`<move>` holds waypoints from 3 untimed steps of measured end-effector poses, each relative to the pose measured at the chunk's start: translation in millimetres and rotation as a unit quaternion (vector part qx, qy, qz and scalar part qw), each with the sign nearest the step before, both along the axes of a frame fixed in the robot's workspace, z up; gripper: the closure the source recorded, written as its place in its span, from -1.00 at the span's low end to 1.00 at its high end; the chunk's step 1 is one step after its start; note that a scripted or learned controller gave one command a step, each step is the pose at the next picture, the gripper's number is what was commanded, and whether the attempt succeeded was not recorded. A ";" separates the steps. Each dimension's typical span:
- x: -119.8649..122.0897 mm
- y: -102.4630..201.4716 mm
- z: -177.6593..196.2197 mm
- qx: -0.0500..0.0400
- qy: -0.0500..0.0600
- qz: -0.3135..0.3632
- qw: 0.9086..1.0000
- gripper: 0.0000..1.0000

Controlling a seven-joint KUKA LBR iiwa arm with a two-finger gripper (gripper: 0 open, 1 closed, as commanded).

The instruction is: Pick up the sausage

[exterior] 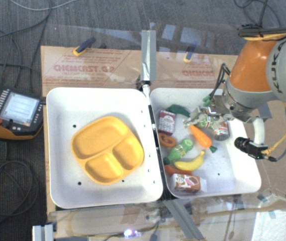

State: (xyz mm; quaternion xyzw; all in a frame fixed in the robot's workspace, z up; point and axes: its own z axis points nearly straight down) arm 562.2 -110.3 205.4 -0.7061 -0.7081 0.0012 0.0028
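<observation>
The sausage [172, 169] lies just below the banana [189, 161]. The tool [206, 114] hovers above the carrot [200, 135]; finger state cannot be determined. Approach low, clearing the banana.

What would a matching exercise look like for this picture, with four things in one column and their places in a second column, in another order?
Things:
1. yellow divided tray
2. banana
3. carrot
4. orange pendant

Places:
A. on the floor, left of the bench
B. in the left bin
C. in the right bin, just under the gripper
D. in the right bin, below the carrot in the picture, beside the green bottle

Pairs: 1-B, 2-D, 3-C, 4-A
</observation>
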 end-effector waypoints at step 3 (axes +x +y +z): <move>13.5 15.0 -108.3 -0.001 -0.004 -0.118 0.993 1.00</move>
